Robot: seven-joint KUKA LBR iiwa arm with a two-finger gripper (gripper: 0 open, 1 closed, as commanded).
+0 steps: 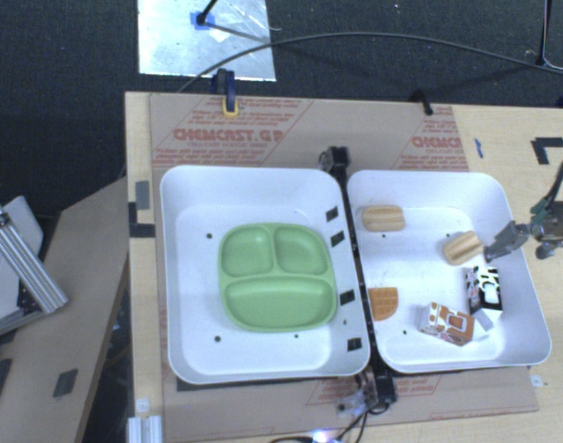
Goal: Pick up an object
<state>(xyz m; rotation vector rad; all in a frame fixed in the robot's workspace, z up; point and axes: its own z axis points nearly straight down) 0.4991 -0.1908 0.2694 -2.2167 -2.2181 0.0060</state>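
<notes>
Left bin [185, 275]: one green divided plate [278, 276], central. Right bin [517, 330]: black-and-white carton [485, 288] at 3 o'clock, brown carton [449, 323] at 5, tan bread roll [383, 218] at 11, second roll [462, 246] at 2, round cookie [384, 303] at 8. Gripper [501, 242] at the bin's 3 o'clock rim, touching the second roll; finger spread cannot be told.

A dark carpeted floor [60, 81] surrounds the tan desk [138, 340]. A brown sheet printed with red "CHEMCAST" lettering [228, 136] lies over the desk top. On the floor beyond it rests a shiny metal plate [206, 26] marked with blue tape, and black cables [374, 35] trail across the carpet. An aluminium rail [23, 261] stands at the left edge.
</notes>
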